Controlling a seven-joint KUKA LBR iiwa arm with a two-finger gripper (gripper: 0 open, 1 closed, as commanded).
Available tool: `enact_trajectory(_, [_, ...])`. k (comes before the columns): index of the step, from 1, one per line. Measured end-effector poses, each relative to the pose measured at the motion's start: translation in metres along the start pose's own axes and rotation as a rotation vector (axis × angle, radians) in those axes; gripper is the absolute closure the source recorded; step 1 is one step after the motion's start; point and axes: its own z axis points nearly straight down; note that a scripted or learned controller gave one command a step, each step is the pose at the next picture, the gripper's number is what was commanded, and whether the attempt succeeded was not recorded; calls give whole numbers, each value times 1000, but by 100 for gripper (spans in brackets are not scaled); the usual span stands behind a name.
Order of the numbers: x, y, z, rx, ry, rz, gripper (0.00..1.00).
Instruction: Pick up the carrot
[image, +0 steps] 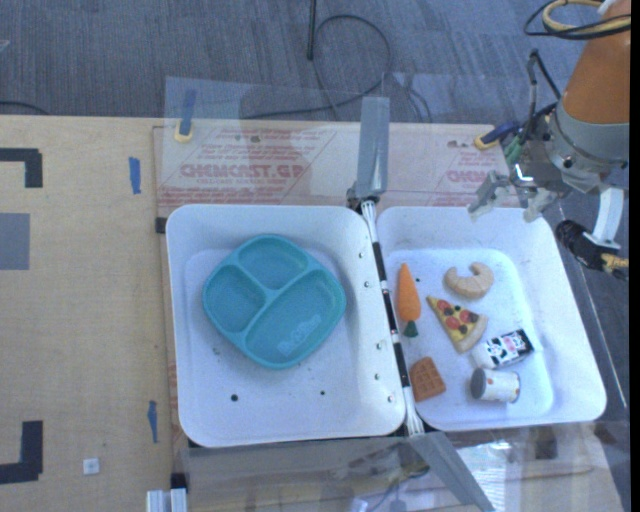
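Below and left of the gripper (512, 193), poised with fingers spread wide over the right bin's (570, 330) far rim: the carrot (407, 295), lying against the dividing wall, apart from the pizza slice (460, 322) for likely clean access.

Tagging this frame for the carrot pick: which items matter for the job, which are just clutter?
Job:
- carrot, at the left edge of the right bin
- pincer, over that bin's far rim, nothing visibly held

Clutter:
- pizza slice
- croissant
- waffle
- milk carton
- small can
- teal divided plate in the left bin
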Motion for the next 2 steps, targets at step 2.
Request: enact_trajectory(2, [26,-48,160,-29,-9,-332,0])
